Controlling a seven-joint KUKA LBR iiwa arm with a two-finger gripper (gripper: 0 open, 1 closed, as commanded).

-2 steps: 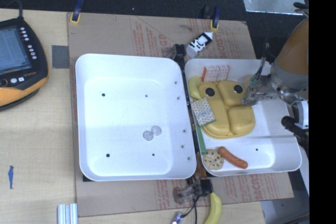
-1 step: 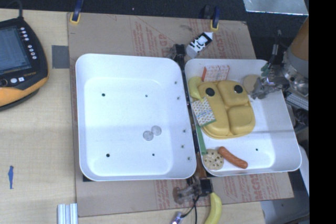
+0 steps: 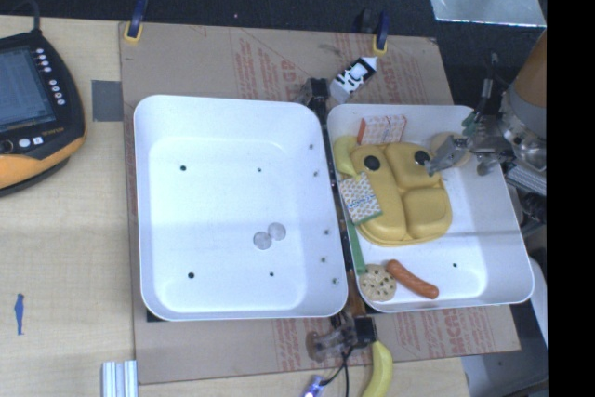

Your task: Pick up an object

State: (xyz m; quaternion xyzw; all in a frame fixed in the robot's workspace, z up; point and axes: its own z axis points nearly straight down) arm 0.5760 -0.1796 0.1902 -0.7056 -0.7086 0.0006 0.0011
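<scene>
Far left on the bench point(image 3: 65, 246): teach pendant point(image 3: 33, 112), dark screen, orange rim; nothing on the screen can be read at this size. Blue mark near the bench's left edge, too small to read.

Cardboard sheet point(image 3: 232, 60) under the bins has faint reddish printing along its edges, not legible. Blue-and-yellow clamps pin it at the top.

Left bin point(image 3: 158, 200): two small grey discs point(image 3: 270, 237) near the middle, touching or nearly so. Flat and low; likely hard for fingers to catch.

Between the bins at the top, a small black-and-white labelled item point(image 3: 354, 76) lies on the cardboard, text unreadable.

Right bin point(image 3: 493, 246): candidate objects are all here. Yellow divided tray point(image 3: 409, 195) dominates; a small printed packet point(image 3: 359, 196) leans at its left edge, a red-and-white card point(image 3: 383, 127) sits behind it, and a cookie point(image 3: 376, 283) and sausage point(image 3: 412, 279) lie near the front wall. Print on packet and card is too small to read.

Gripper point(image 3: 437, 158) sits over the tray's upper right, fingertips close to or on its surface. Whether the fingers are spread or pressed together: cannot tell. Nothing visibly held.

Risks: the tray is wide and smooth, so a close there may slip off or only tip it. Lifting it could drag the packet. The crowded left side invites double contact.

Banana point(image 3: 376, 372) lies outside the bins, at the bottom.
</scene>
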